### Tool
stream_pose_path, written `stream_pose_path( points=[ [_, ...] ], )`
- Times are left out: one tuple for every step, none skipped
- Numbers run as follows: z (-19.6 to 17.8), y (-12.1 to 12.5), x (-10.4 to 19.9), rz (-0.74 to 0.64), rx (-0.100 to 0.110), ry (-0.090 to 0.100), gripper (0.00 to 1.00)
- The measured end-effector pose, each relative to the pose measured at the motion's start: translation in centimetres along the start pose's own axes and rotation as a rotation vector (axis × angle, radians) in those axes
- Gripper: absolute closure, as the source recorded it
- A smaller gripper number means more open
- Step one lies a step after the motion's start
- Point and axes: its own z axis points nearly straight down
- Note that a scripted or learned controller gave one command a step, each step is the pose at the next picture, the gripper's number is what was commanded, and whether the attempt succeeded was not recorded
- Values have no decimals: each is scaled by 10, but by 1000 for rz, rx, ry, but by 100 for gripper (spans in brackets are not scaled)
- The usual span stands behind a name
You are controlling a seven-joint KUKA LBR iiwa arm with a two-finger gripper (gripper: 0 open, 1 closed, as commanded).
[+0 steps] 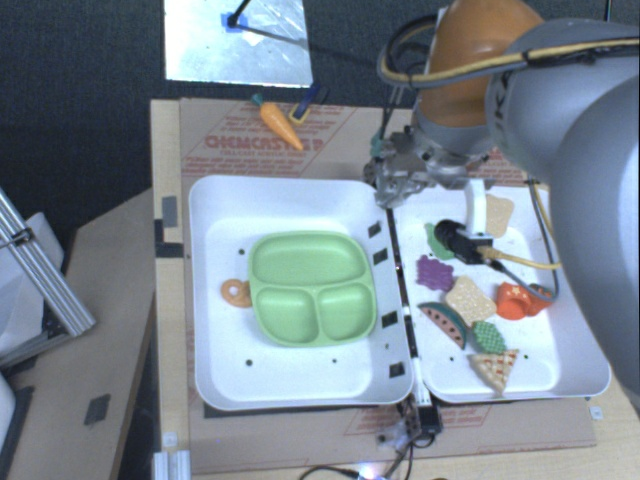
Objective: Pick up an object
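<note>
A green plate point(306, 286) with three parts lies in the middle of the left bin point(215, 268). Just left of the plate sits a small orange ring point(236, 292), not touching it. The tool point(398, 180) hangs behind the plate and a bit to its right, over the back edge where the two bins meet. I cannot tell if the tool is open or closed, and nothing shows in its grip. The things to pick are mostly toys in the right bin point(570, 353), all to the right of the plate. Nearest the plate are a purple toy point(434, 272) and a melon slice point(442, 320). A bit farther from the plate is a cracker point(470, 298), which touches the melon slice. Next to those is a bumpy green toy point(489, 337), and a pizza slice point(494, 368) lies toward the front. An orange cup point(515, 301) is farther right from the plate than the cracker. A piece of toast point(497, 214) sits far right of the plate and more to the back. Well behind the plate, outside the bins, a carrot point(280, 125) lies on brown card point(340, 138) on the bench point(120, 258).
</note>
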Motion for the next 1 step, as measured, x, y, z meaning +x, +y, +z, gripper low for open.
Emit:
stream_pose_path(
  points=[
    [-2, -6, 2, 1, 2, 0, 100]
  ],
)
